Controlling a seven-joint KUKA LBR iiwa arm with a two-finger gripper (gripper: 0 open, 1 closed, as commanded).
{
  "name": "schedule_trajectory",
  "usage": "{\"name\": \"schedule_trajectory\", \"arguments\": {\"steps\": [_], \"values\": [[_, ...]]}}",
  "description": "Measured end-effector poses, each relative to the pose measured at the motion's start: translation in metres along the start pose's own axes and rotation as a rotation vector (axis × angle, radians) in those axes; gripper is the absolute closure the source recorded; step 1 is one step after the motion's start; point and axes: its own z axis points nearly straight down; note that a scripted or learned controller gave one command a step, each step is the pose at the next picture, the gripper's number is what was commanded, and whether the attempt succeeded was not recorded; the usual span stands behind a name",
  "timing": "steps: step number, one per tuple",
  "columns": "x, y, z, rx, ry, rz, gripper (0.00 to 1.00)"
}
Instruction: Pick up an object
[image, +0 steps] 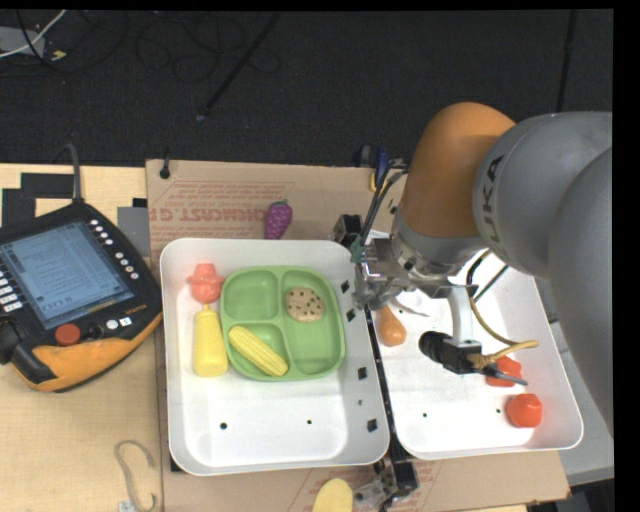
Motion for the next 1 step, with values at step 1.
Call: {"name": "schedule_trajectory", "arguments": {"steps": [1], "values": [[0.0142, -0.0051, 0.0001, 0.003, -0.002, 0.004, 1.00]]}}
